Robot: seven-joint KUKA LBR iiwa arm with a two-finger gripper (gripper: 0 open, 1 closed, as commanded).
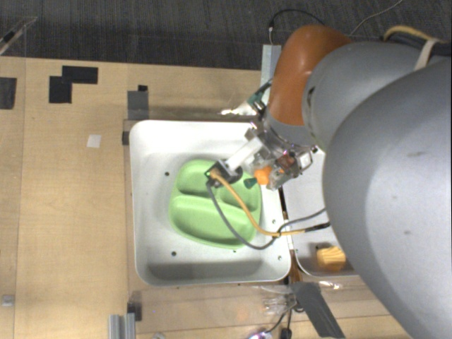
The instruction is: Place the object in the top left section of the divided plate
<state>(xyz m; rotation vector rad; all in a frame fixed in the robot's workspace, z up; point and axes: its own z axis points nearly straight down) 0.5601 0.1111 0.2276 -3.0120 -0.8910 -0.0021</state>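
The end effector (pixel 272 162) hangs over the plate's right rim, with a small orange object (pixel 262 177) tight against its tip. Whether it is gripped or loose I cannot tell. The green plate (pixel 201 221) lies in the left bin (pixel 148 189), and its top left section lies well left of the object. Done well, the object should cross the raised divider high enough to clear it, then come down inside that section before release. A small dark green bit (pixel 248 182) lies just beside the object. Farther off, a yellow thing (pixel 330 258) lies in the right bin (pixel 305 202), and black marks (pixel 70 83) dot the tabletop (pixel 63 210).
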